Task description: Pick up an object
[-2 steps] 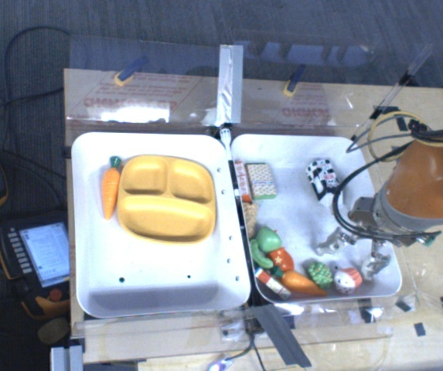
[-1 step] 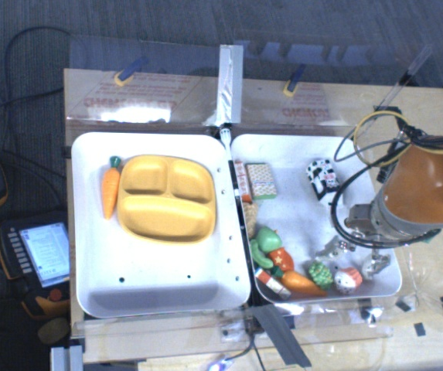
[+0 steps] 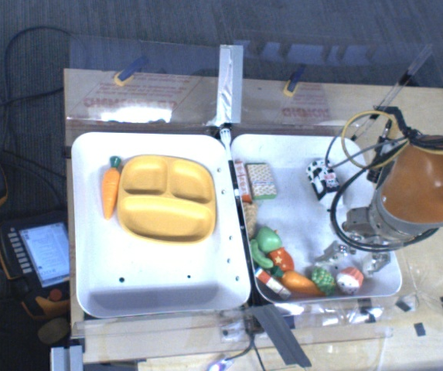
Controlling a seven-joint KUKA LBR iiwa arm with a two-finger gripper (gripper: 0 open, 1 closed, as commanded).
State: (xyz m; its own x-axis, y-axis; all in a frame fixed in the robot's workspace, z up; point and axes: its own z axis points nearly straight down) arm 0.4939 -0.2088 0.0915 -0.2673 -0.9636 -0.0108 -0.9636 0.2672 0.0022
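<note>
My gripper (image 3: 352,260) hangs low over the front right part of the right bin (image 3: 291,207), under the orange band of the arm (image 3: 416,185). Its two grey fingers (image 3: 332,251) stand apart, open, with nothing between them. Just in front of it lies a red and white ball (image 3: 350,280), next to a small green toy (image 3: 324,278) and an orange carrot-like piece (image 3: 301,283). A red toy (image 3: 281,260) and a green toy (image 3: 266,242) lie further left. A black and white toy (image 3: 322,175) sits toward the bin's back, behind the gripper.
A small patterned box (image 3: 260,181) lies at the right bin's back left. The left bin (image 3: 151,284) holds a yellow divided tray (image 3: 167,197) and a toy carrot (image 3: 110,190). Cables (image 3: 360,149) loop above the wrist.
</note>
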